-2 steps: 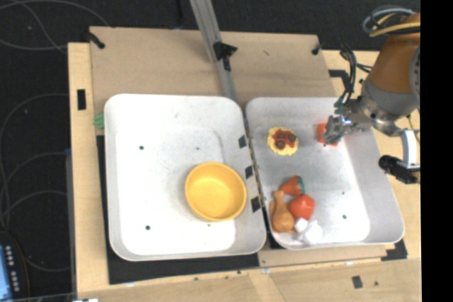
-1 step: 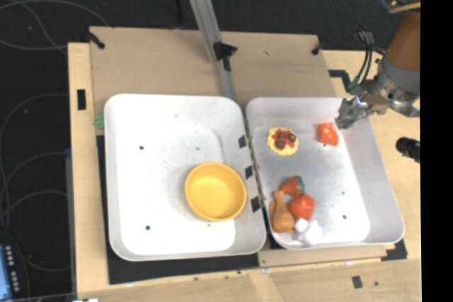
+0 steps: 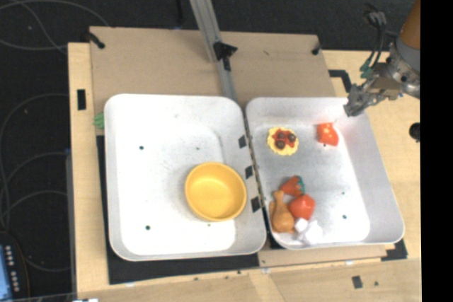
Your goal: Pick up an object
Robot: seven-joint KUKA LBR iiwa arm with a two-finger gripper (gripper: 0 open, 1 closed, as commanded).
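Lower right of frame: small tan, red and white toy pieces [image 3: 291, 210] clustered in the right white bin [image 3: 368, 173]; yellow plastic bowl [image 3: 215, 191] at lower centre. Small red block [image 3: 326, 134] higher. Gripper [image 3: 356, 104] hovers upper right, apparently carrying nothing; we judge approach, descent next.

— Where is the arm?
— It enters from the right edge, orange band uppermost, wrist angled down and leftward.
— And the gripper [image 3: 356, 104]?
— Low, at the arm's left end, its tip pointing down-left.
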